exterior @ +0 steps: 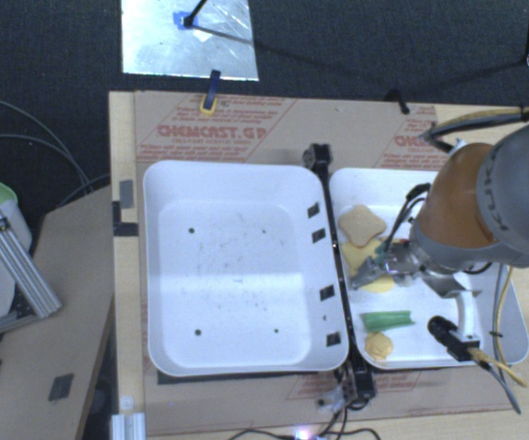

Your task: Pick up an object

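Risk gathers at my jaws (367,273), low in the right bin (512,337) among crowded pieces; whether they stand wide or narrow I cannot tell.
Objects to pick all lie in that bin: a tan bread-like piece (361,225) near the dividing wall, a yellow piece (380,285) just beside my jaws, a green strip (388,319) below it, a small yellow lump (379,344) near the front rim; the left bin (236,273) offers nothing; I judge that closing here could nip an edge and let the yellow piece slip, or shove it against the wall; red lettering on the board under the bins reads "CHEMCAST GP" (211,130), repeated at right but unreadable there.
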Available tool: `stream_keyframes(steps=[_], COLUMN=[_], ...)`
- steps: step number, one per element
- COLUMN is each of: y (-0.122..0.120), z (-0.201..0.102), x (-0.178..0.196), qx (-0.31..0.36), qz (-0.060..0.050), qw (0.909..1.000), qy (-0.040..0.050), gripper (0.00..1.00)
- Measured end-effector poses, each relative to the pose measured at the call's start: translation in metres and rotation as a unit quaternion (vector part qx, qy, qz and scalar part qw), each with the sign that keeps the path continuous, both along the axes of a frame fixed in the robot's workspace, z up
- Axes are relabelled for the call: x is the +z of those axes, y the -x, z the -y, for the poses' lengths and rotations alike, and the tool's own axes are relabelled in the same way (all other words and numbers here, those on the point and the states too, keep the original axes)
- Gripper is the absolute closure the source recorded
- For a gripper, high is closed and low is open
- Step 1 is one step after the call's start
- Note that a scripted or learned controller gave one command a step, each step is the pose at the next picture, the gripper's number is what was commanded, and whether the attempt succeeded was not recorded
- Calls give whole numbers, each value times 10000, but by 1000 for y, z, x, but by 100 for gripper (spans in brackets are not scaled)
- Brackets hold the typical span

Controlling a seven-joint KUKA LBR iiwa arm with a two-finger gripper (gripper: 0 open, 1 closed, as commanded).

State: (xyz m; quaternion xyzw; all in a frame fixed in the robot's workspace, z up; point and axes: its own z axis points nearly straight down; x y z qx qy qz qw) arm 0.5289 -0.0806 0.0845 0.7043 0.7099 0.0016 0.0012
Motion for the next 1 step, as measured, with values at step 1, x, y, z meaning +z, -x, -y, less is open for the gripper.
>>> stream_keyframes(steps=[1], y=[41], z=[-57], x=[105], qx=[10], qz=[26], qw=[10000], qy=[-14], gripper=[0])
